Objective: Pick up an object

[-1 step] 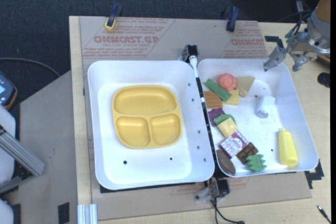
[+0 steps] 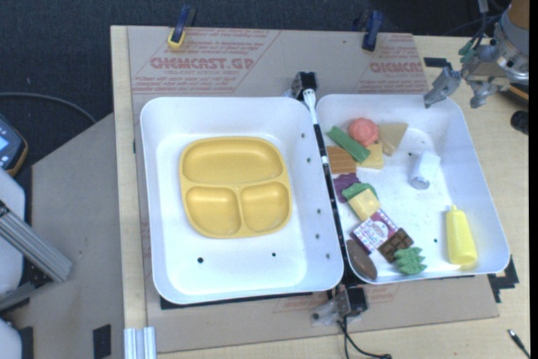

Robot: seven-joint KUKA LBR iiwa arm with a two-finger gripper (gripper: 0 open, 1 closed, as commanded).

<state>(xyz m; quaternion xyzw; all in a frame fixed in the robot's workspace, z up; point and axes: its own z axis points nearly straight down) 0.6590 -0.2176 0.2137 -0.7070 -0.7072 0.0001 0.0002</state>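
1. Nearest the camera, at the right bin's front edge: green broccoli-like toy (image 2: 410,260), brown chocolate-bar piece (image 2: 393,243), dark brown oval piece (image 2: 362,260), and a pink-and-white packet (image 2: 374,227).
2. Likely pick candidates all lie in the right bin (image 2: 479,149). The yellow squeeze bottle (image 2: 460,235) lies flat near the right wall, long axis running front to back, cap toward the back.
3. Pincer (image 2: 459,88) hovers over the bin's back right rim, fingers apart, holding nothing.
4. From the pincer, the bottle lies toward the front; a small grey-white cylinder (image 2: 420,170) is nearer, front-left, standing alone.
5. Farther left along the divider is a crowded cluster: pink ball (image 2: 363,129), green stick (image 2: 349,143), beige wedge (image 2: 392,134), orange block (image 2: 340,159), and a yellow block (image 2: 365,201). Neighbours there could obstruct the fingers.
6. Left bin (image 2: 160,181) holds a yellow divided plate (image 2: 235,185), well apart.
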